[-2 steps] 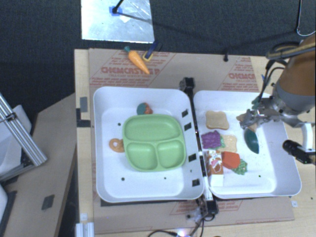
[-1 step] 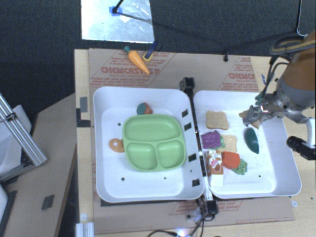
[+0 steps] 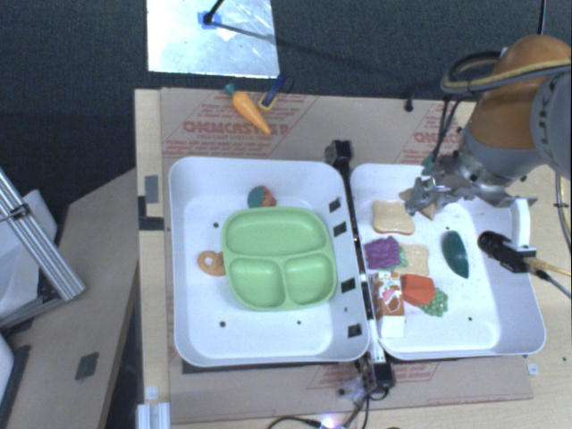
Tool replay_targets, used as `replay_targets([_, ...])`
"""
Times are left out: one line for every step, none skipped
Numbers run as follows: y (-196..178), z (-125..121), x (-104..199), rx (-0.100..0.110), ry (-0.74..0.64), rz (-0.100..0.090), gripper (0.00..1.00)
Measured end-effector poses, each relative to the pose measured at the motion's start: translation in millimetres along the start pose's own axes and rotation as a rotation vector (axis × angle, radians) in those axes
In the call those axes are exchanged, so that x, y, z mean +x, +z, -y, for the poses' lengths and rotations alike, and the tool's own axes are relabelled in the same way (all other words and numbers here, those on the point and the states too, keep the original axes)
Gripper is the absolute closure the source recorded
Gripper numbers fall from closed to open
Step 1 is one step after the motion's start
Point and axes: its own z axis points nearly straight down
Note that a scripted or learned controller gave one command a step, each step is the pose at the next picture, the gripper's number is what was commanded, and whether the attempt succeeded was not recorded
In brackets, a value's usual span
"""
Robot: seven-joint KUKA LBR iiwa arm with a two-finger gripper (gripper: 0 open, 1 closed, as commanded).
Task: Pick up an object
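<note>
My gripper [image 3: 419,197] hangs over the back of the right bin [image 3: 509,324], just right of and slightly behind a tan slice of toast [image 3: 392,216]. Nothing shows held in it. In front of the toast lie a purple bunch of grapes [image 3: 382,251], a pale cracker [image 3: 415,258], a dark teal oval piece [image 3: 457,254], a red pepper [image 3: 417,288] with a small green sprig [image 3: 437,305], and a printed small box [image 3: 387,297].
The left bin [image 3: 192,329] holds a green divided plate [image 3: 279,256], an orange ring [image 3: 212,263] at its left and a small red-and-teal piece [image 3: 261,197] behind it. An orange carrot [image 3: 250,112] lies on the cardboard behind the bins. A black divider [image 3: 350,239] separates the bins.
</note>
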Motion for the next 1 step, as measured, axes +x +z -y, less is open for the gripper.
replay_targets([-12.0,-17.9,52.3,0.0,0.0,-0.001,1.0])
